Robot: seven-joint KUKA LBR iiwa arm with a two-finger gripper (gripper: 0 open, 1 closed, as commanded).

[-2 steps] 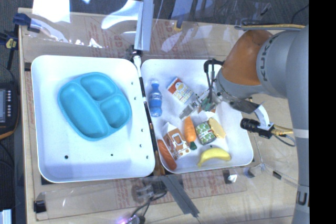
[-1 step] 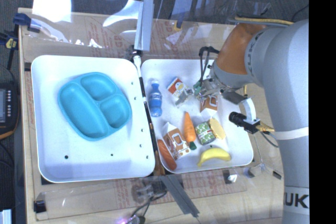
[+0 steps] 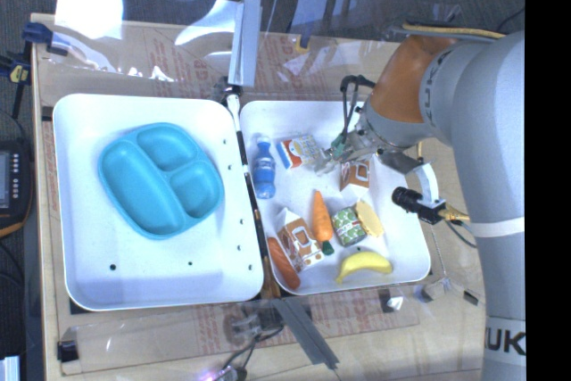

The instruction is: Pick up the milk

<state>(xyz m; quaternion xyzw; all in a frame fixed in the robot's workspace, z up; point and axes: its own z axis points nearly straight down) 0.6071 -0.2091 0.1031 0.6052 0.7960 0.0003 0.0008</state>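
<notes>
On the tabletop (image 3: 134, 49) sit two white bins. Left bin (image 3: 80, 272) holds a blue divided plate (image 3: 161, 178). Right bin (image 3: 410, 259) holds the grey arm (image 3: 482, 111), reaching in from the right. Its tool (image 3: 341, 147) hangs near the bin's back; whether it grips anything cannot be told. Milk (image 3: 299, 243), a small white-and-brown carton with a peaked top, lies tilted near the front, beside a carrot (image 3: 321, 217).

Bright overhead light; glare patches on clear panel (image 3: 178, 18) up top; slightly soft focus.
</notes>
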